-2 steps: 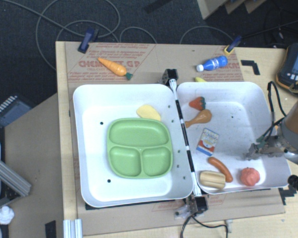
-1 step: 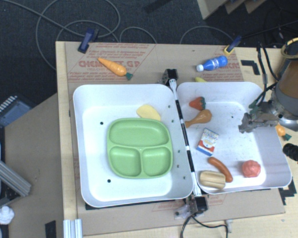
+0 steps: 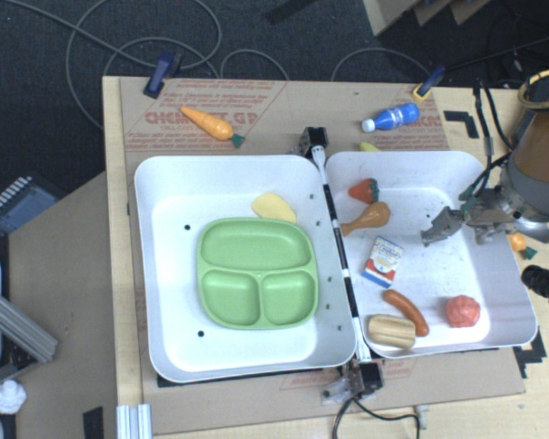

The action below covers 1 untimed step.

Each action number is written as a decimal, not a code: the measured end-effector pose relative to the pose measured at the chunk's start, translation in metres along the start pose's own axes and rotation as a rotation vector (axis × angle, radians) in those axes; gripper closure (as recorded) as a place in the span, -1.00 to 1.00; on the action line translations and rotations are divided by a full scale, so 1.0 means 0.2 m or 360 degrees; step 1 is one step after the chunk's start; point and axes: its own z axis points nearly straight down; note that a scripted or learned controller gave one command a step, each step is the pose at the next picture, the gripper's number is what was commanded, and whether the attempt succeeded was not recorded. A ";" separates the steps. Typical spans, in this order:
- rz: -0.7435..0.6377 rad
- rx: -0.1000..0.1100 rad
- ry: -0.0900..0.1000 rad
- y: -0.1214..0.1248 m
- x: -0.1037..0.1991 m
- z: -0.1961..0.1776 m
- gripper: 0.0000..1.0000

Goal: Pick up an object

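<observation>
Two bins on table. Your tool hangs low over right bin, maybe aiming for toy; fingers apart or together, can't tell.

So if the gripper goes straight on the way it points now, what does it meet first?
The gripper points toward the view's left. Probably the small carton or the chicken drumstick comes first; its height above the right bin is unclear.

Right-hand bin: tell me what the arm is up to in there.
The gripper hangs over the right bin, above a bare patch of its floor and carrying nothing. Left of it lie a chicken drumstick and a small carton; nearer the front lie a sausage and a red ball. Nothing is picked up yet.
</observation>
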 end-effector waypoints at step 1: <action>-0.0002 0.0007 0.0004 -0.03 0.27 0.30 -1.00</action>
